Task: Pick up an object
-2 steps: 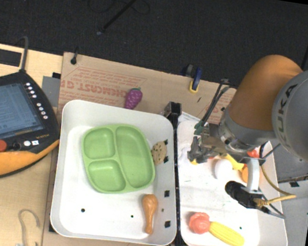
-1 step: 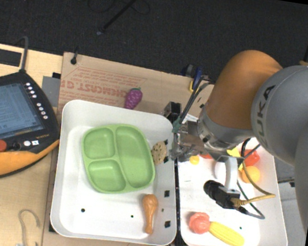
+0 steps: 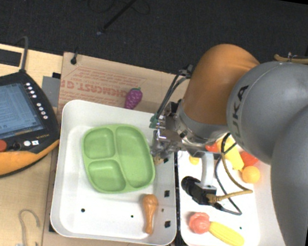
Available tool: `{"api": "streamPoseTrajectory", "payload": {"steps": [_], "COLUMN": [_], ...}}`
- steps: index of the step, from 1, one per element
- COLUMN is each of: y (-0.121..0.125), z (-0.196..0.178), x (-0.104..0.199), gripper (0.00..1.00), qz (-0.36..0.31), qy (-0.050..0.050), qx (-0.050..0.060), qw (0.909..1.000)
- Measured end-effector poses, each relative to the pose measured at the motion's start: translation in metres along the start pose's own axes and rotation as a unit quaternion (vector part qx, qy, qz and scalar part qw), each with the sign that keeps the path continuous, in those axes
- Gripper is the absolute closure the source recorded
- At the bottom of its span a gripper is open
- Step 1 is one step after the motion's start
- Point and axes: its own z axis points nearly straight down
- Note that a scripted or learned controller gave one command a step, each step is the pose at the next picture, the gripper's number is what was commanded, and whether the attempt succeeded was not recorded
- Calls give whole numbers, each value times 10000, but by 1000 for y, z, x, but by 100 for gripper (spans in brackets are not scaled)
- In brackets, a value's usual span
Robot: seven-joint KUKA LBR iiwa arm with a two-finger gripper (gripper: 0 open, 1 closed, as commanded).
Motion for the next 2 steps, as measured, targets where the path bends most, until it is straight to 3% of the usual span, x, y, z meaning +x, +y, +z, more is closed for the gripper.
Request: {"api": "streamPoseTrajectory", "payload": {"steps": [2], "y": [-4], "z": [18], "x": [-1], "gripper": [100], "qz": [19], "qy": [-12], "qx": [14], "qw": [10000]}}
